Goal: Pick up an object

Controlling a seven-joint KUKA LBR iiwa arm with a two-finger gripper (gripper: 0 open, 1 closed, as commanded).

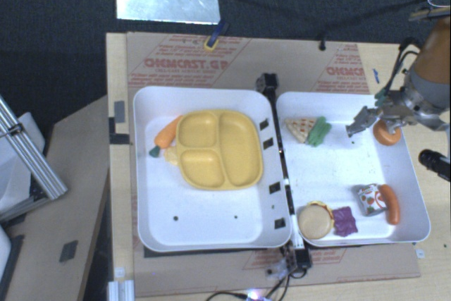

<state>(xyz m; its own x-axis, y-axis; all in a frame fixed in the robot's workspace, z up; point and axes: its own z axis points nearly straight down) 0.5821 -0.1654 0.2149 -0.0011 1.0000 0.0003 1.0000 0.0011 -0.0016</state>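
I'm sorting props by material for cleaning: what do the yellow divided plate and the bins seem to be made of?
The yellow divided plate looks like moulded plastic with a smooth matte finish: uniform colour, rounded compartment edges. The left bin and right bin look like thin formed white plastic, slightly glossy, with soft rounded rims. Probably, not certain.

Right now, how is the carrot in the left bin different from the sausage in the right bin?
The carrot is orange with a green tip, while the sausage is reddish-orange all over. The carrot lies slanted against the yellow plate at its upper left; the sausage lies almost upright in the picture beside a small printed can, near the right bin's lower right corner. Both are long, thin toy foods.
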